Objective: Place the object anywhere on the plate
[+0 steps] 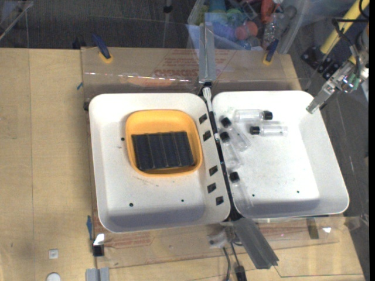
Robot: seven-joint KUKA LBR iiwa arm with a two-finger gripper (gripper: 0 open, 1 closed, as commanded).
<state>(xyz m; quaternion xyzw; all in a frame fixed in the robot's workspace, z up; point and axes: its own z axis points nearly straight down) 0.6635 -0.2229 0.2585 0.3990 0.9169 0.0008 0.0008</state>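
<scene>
Left bin [111, 198]: orange plate [133, 122] near the middle. On the plate: dark ribbed block [163, 150], flat, inside the rim, towards the near side. Right bin [293, 174]: clear vials [252, 116] with black caps, clustered in the far left part, close to the divider. Gripper [319, 103]: over the right bin's far right corner, well apart from block and vials, nothing seen in it; wide or narrow, cannot tell.
</scene>
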